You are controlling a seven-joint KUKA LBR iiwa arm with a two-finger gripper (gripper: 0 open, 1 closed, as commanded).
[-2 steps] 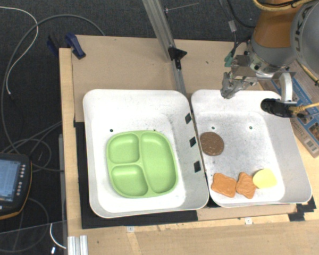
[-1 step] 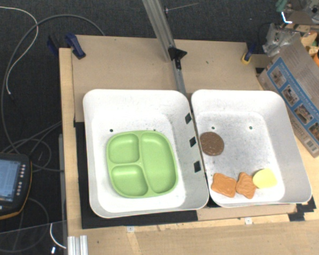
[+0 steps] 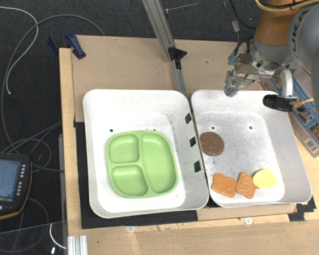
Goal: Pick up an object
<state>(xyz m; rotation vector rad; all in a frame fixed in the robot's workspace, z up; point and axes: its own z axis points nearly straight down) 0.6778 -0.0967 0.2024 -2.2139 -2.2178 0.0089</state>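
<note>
Gripper [image 3: 232, 87] hangs over the far rim of the right bin [image 3: 244, 129], at that bin's far left corner. I cannot tell from this slant how far open it is, and I see no object in it. The arm [image 3: 280, 33] comes in from the right, above the bench [image 3: 122, 62].

Count, right bin: four loose objects.
- One brown disc [image 3: 211, 143], lying flat near the bin's left wall, well apart from the gripper.
- Two orange-brown pieces [image 3: 224, 185] along the near wall, side by side and touching; the right-hand piece [image 3: 245, 185] sits tilted.
- One yellow piece [image 3: 265, 178], touching the right-hand orange-brown piece.

Count, left bin [image 3: 95, 116]: one green plate [image 3: 142, 163] with three compartments, lying flat in the near half.

Other items I note: three black clips [image 3: 192, 141] along the seam between the two bins, one blue clamp [image 3: 74, 45] at the bench's far left corner, and one handheld screen [image 3: 8, 187] on the floor at left.
</note>
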